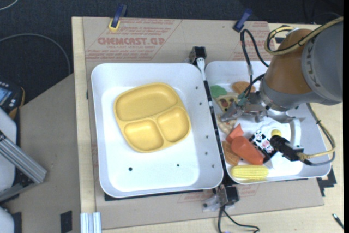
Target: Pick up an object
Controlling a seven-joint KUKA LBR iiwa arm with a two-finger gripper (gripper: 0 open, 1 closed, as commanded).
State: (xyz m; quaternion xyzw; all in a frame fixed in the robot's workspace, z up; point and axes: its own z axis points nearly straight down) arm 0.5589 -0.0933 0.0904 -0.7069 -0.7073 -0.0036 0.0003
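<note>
While the grey arm point(305, 71) reaches into the right bin point(319, 169), its claw point(235, 109) sits low among the toys at that bin's left side; whether it is wide or narrow I cannot tell. Just nearer lie an orange-red block point(244, 149), a small black-and-white piece point(263, 142) and a yellow corn cob point(250, 173). A yellow divided plate point(151, 116) rests in the left bin point(109, 172).

Glossy plastic tray point(150, 117) — smooth white bins point(103, 117).
</note>
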